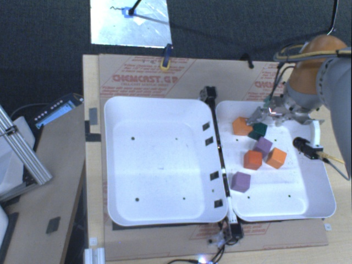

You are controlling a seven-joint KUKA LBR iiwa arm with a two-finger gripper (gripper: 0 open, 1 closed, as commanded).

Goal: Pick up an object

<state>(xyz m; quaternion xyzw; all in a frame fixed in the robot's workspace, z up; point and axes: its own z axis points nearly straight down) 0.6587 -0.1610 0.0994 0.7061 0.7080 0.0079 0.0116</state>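
My gripper [262, 115] hangs low over the back of the right bin [313, 194]. It sits just above a dark green block [257, 130] and beside an orange block [240, 126]. Nothing shows as held by it. In front of these lie a purple block [263, 146], a red-orange block [253, 159] and another orange block [276, 158]. A second purple block [241, 181] rests alone nearer the bin's front left.
The left bin [118, 164] stands beside the right one, joined by a black divider [217, 147] with clips. The grey arm [330, 81] comes in from the upper right. A shiny metal sheet [129, 15] lies beyond the bench.
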